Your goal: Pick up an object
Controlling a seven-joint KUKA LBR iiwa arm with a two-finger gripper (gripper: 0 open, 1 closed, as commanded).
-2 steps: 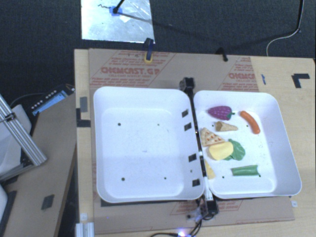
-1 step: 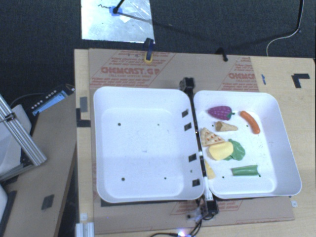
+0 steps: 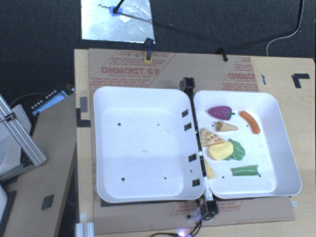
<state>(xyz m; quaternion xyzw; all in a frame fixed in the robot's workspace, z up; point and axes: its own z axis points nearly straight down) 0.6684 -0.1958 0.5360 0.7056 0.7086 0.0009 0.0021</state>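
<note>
Evidently no pick had begun; gripper state could not be told. Toy foods lay in the right bin: purple piece, orange sausage, tan wedge, waffle slice, yellow piece touching green leaf, green pod. Left bin beside it. Best target, I judged: the sausage or pod, each lying apart, approached from above across its narrow width
</note>
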